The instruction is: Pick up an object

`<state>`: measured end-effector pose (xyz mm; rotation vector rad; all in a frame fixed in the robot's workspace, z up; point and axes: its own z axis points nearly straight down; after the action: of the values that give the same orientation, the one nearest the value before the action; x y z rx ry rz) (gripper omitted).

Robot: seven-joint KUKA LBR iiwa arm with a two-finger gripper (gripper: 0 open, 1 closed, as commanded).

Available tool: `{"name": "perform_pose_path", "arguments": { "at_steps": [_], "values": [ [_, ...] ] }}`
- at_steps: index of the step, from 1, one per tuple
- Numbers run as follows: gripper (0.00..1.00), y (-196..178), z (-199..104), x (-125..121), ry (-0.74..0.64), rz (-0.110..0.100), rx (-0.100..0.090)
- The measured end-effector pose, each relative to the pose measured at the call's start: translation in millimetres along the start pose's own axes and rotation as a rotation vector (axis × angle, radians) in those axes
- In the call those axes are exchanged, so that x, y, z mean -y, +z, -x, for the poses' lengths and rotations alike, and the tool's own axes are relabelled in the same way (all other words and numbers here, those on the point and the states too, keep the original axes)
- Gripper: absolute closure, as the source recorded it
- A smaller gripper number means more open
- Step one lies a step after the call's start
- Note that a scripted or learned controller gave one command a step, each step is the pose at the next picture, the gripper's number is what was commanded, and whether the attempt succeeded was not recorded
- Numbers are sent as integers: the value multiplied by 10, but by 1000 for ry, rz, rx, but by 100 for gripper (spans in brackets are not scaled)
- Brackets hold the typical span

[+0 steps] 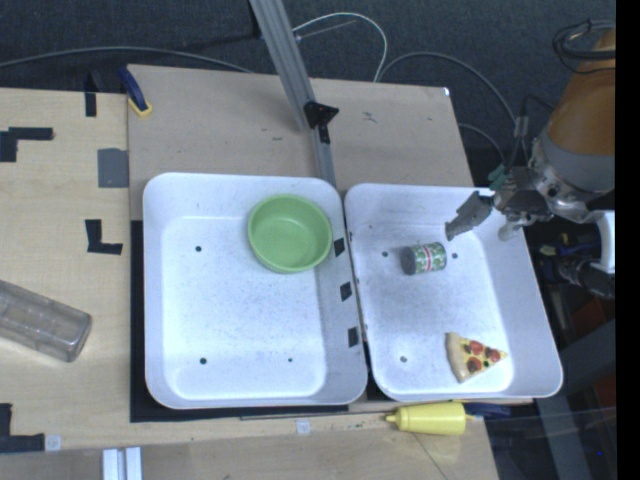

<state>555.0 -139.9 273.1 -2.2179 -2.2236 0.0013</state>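
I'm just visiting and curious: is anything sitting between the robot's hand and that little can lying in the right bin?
Nothing visible does. The hand hangs over the right bin's upper right part, and the can lies just below and left of it on bare white floor. The pizza slice sits off near the front corner.

The arm [585, 118] reaches in from the right, its end effector [468, 215] angled down-left.

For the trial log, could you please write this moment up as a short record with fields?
left bin: green bowl near its back right corner
right bin: small can lying on its side; pizza slice toy near the front right corner
gripper: above the right bin's back right part, apart from the can, holding nothing
outside the bins: yellow bottle lying at the front edge; clear container at far left
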Motion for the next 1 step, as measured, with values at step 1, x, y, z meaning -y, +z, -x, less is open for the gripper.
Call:
{"name": "perform_pose_path", "arguments": {
  "at_steps": [1],
  "values": [
    [0,-1,1,0,0,0,0]
  ]
}}
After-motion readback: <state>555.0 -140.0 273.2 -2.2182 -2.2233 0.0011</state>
